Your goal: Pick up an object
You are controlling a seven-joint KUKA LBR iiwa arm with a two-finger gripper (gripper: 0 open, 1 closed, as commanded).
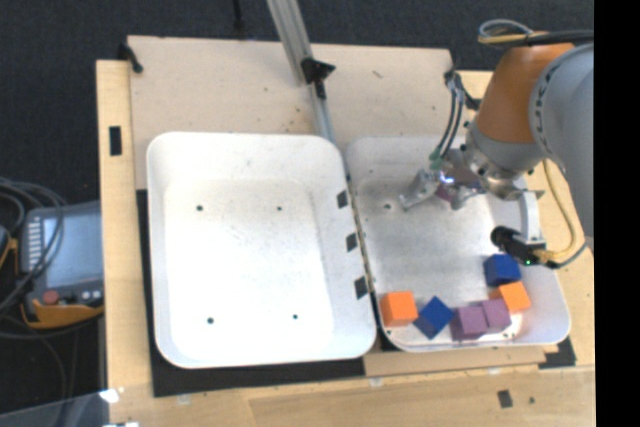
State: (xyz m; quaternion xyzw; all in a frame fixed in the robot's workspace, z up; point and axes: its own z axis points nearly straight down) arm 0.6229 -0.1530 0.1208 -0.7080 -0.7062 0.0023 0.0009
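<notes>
Six blocks lay along the right bin's (pixel 400 160) near edge: orange (pixel 399 307), blue (pixel 434 316), two purple (pixel 480 319), orange (pixel 515 295), blue (pixel 502 269). Claw (pixel 420 192) hovered well apart over bare bin floor; finger spread could not be told

Wooden bench (pixel 115 215) carries 2 white bins: left (pixel 250 245), right (pixel 420 245).

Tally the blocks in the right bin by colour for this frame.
Orange blocks: 2
Blue blocks: 2
Purple blocks: 2
Total: 6, all along the near edge of the right bin
</notes>
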